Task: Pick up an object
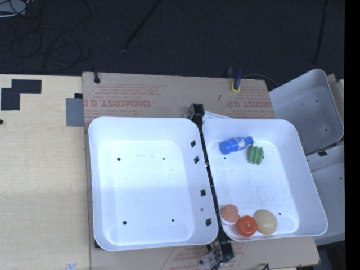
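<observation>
Inside right bin (292,145): blue bottle (235,144), untouched.

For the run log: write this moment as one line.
task: pick up an object | right bin: blue bottle, green piece, pink ball, red ball, tan ball | left bin | picked: nothing yet

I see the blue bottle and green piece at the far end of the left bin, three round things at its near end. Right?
Not quite: it is the right bin, not the left, as the camera view shows. The blue bottle and green piece lie at its far end, with the three round things at its near end.
</observation>
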